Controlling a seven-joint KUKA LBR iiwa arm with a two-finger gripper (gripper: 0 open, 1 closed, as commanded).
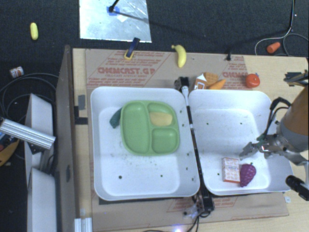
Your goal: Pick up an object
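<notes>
My gripper [267,149] hangs over the right side of the right bin [227,100], its fingers spread open with nothing between them. One fingertip [245,150] points left, just above a purple bunch of grapes [247,174]. A red and white packet [231,170] lies against the grapes on their left. In the left bin [104,178] sits a green divided plate [147,129] with a yellow item [161,118] in its upper right compartment. A dark teal object [115,118] rests at the plate's left edge.
Outside the bins, on the bench behind them, lie a yellow banana [180,55], an orange carrot-like piece [216,84] and a red-orange ball [252,80]. A black divider [190,129] runs between the bins. Cables lie on the floor at the left.
</notes>
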